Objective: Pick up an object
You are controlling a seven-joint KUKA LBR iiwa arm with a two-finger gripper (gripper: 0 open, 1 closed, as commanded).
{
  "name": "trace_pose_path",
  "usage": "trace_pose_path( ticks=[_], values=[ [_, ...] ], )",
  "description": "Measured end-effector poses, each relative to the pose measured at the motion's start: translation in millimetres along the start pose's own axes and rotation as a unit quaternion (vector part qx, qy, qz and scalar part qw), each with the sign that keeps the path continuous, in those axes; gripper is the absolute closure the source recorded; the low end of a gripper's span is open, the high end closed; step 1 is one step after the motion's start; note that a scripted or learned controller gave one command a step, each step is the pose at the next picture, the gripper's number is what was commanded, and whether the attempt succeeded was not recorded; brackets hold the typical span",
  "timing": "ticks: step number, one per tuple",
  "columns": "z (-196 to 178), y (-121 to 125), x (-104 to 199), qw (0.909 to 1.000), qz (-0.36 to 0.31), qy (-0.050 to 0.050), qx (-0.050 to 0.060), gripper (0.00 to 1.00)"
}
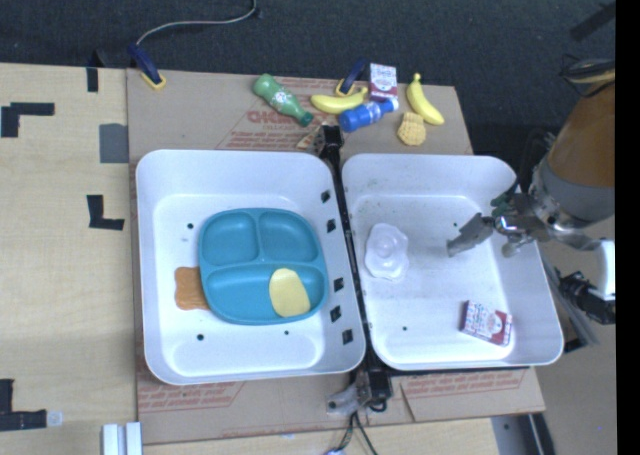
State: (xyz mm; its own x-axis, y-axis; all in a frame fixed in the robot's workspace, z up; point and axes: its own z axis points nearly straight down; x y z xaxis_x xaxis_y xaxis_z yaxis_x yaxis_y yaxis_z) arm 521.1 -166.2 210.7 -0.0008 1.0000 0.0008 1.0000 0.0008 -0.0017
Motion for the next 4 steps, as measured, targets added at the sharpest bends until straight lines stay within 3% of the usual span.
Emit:
trace_pose_path(
  ticks=[1, 2, 3, 4],
  values=[
    [124.2, 19.5, 54.5, 1.0000, -0.001, 0.000, -0.002, 0.00],
    [46.4, 19.4, -32.0, 1.0000, 0.001, -0.001, -0.001, 0.00],
    [123.6, 103.7, 11.5, 1.0000, -0.001, -0.001, -0.004, 0.00],
    [124.5, 107.5, 52.2, 1.0000, -0.001, -0.001, -0.003, 0.00]
  ],
)
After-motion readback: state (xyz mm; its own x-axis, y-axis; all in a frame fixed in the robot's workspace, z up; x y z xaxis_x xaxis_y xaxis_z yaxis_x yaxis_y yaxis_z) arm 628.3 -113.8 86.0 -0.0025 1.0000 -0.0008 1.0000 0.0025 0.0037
